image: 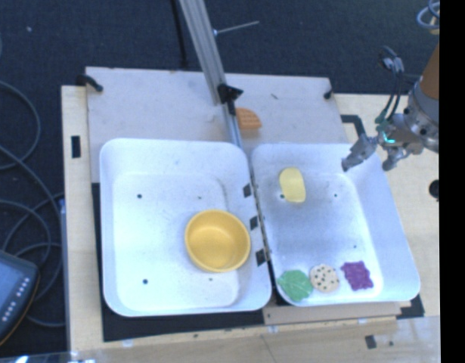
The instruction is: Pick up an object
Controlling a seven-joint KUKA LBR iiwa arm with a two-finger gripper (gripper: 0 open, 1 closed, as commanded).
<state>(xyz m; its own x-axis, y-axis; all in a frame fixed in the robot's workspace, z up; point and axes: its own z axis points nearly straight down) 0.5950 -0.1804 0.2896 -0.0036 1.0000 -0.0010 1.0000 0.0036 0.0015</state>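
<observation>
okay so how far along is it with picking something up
Done: nothing looks picked yet. The yellow bowl sits in the left bin; the yellow piece, green piece, cookie and purple piece lie in the right bin. In hand: the gripper hangs open over the right bin's far corner, holding nothing. Left: the whole grasp and lift.

Gripper (373, 156) over upper right rim of right bin (383, 225), fingers apart, nothing between them. Right bin: yellow piece (292, 184) near top; green (295, 284), cookie (323, 277), purple (357, 274) along bottom. Left bin (141, 225): yellow bowl (217, 240).
</observation>
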